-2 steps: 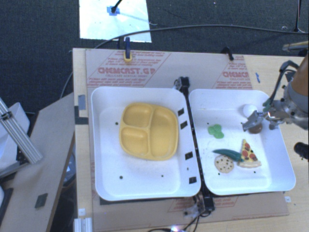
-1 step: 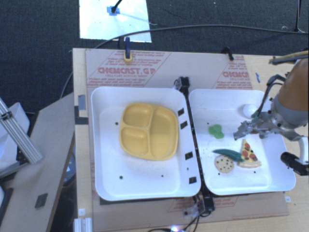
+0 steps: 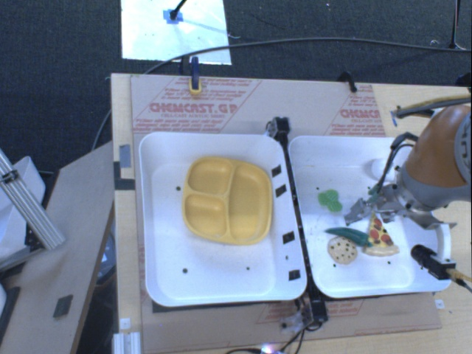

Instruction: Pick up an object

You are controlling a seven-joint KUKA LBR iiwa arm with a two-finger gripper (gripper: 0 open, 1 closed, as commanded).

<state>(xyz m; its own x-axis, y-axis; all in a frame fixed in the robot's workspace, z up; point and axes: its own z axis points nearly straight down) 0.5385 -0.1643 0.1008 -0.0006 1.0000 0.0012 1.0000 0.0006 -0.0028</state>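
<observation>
Your gripper (image 3: pixel 366 207) hangs over the right bin (image 3: pixel 354 157); you can't tell its grip. Just below: a flat pizza wedge (image 3: pixel 380 236), round speckled cookie (image 3: pixel 341 250), glossy green pod (image 3: pixel 349 234)

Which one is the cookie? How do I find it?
Look in the right white bin, near its front edge. The cookie lies there, left of the pizza slice and just under a dark green leaf. It's the only round, tan thing with dark specks.
</observation>
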